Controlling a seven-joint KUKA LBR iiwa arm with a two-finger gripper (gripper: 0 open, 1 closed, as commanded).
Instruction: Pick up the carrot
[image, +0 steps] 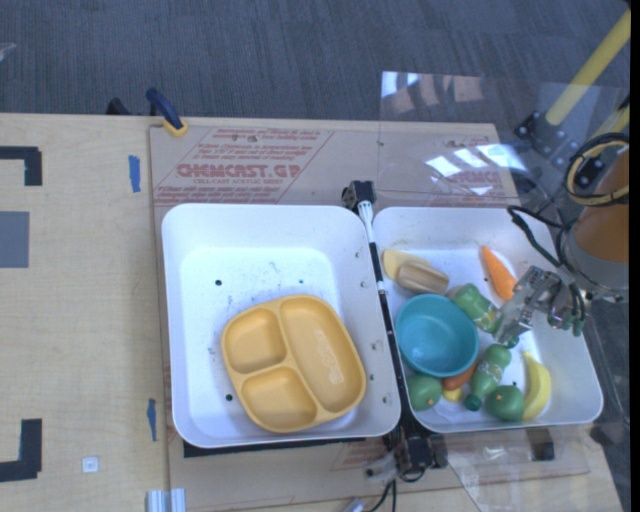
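The carrot (497, 270), orange and tapered, lies in the right bin (590, 400) near its far right side, pointing toward the far wall. My gripper (514, 325) hangs just in front of and to the right of the carrot, over a green bottle-shaped toy (472, 302). It is apart from the carrot, and nothing can be seen held in it. The arm's orange band (605, 235) is at the right edge.
The right bin also holds a blue bowl (436, 335), a tan bread roll (420, 273), a banana (537, 385), several green toys (505, 400) and a small orange piece (460, 378) under the bowl's rim. A yellow divided plate (292, 362) sits in the left bin (200, 240).
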